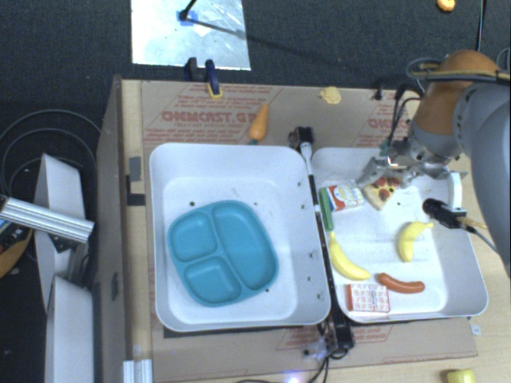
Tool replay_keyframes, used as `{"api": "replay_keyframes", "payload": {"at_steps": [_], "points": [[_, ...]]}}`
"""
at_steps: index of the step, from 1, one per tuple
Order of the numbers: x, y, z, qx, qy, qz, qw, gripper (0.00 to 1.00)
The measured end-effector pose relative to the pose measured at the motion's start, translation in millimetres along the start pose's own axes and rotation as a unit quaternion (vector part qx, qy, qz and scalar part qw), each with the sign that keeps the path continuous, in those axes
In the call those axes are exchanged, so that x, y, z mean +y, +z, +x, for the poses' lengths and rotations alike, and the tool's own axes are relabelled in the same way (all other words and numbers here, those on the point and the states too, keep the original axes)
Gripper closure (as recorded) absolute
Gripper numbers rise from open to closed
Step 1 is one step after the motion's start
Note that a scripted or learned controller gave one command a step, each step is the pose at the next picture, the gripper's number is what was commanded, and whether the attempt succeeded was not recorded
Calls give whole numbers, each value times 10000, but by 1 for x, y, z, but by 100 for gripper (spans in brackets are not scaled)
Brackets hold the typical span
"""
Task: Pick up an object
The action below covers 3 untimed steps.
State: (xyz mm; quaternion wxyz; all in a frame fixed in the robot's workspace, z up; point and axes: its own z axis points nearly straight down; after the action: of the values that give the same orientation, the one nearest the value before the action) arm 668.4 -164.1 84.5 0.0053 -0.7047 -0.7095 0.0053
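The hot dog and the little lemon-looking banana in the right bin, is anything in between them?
No. In the camera view, bare white bin floor separates the hot dog from the short yellow banana above it.

You see a blue tray (222, 250) in the white left bin (164, 214), two yellow bananas (348, 260) (410, 238), a red-orange sausage (402, 283), and a red-patterned white packet (367, 298).

The arm (479, 110) is a thick, rounded grey body with a smooth matte shell. Above the wrist sits an orange band (447, 94), bulbous and glossy. Thin black cables (399, 118) loop along the orange part toward the wrist. The gripper (389, 168) is small, silver-grey metal with bright highlights. A black cylindrical part (441, 211) juts out beneath the grey shell.
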Motion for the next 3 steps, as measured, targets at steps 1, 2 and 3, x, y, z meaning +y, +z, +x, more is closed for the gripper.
{"api": "replay_keyframes", "payload": {"at_steps": [1, 2, 3], "points": [[-1, -11, -1, 10, 16, -28, 10000, 100], [0, -95, 53, 3, -15, -130, 9999, 100], [-2, -89, 49, -1, 11, -92, 10000, 0]]}}
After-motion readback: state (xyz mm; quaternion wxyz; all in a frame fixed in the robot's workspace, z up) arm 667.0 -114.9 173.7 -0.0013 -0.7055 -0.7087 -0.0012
